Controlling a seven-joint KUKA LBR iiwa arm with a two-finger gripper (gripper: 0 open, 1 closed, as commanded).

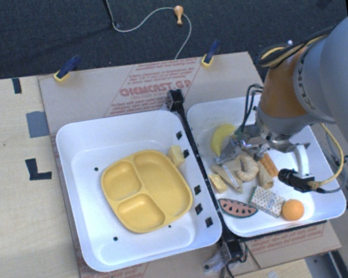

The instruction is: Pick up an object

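A wooden desk (11,187) carries a cardboard sheet (147,90) with two shallow white bins side by side. The grey arm (322,79) with its orange band lowers the tool (238,151) into the right bin (323,213); whether its fingers are wide or narrow cannot be told. Just around the tool lie small food toys: a yellow lemon (222,138) beside it, pale bread-like pieces (232,175) below, a watermelon slice (236,208), a speckled block (267,200) and an orange ball (292,209) nearer the front. Well to the tool's left, the left bin (93,246) holds a yellow divided plate (146,190). Behind the desk is dark carpet (26,34) with a thin cable (148,18).
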